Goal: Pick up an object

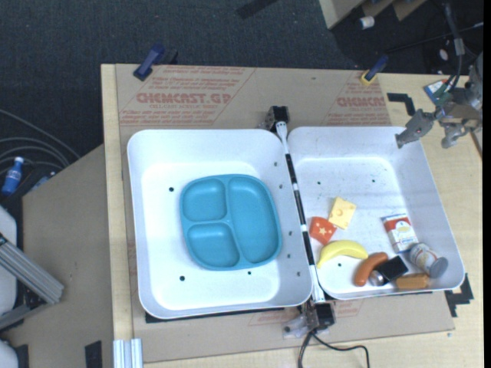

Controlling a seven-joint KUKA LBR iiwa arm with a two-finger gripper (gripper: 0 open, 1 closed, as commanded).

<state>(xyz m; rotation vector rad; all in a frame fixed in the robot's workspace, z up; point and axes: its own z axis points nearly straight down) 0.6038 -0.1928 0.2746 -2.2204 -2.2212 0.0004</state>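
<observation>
The right bin (360, 159) holds several small items along its near side: a yellow cheese wedge (342, 211), a red-orange piece (321, 229), a yellow banana (343, 251), an orange-red sausage (370, 267), a black block (393, 268), a small red and white carton (398, 231), a grey can (426, 257) and an orange stick (412, 281). My gripper (427, 134) hangs over the bin's far right corner, well away from these items. It is open, its two fingers spread apart with nothing between them.
In the left bin (153, 167) lies a blue divided plate (229, 221). A black hinge strip (295, 198) runs between the two bins. Blue clamps (149, 62) sit at the board's far edge. Cables lie off the bench at left.
</observation>
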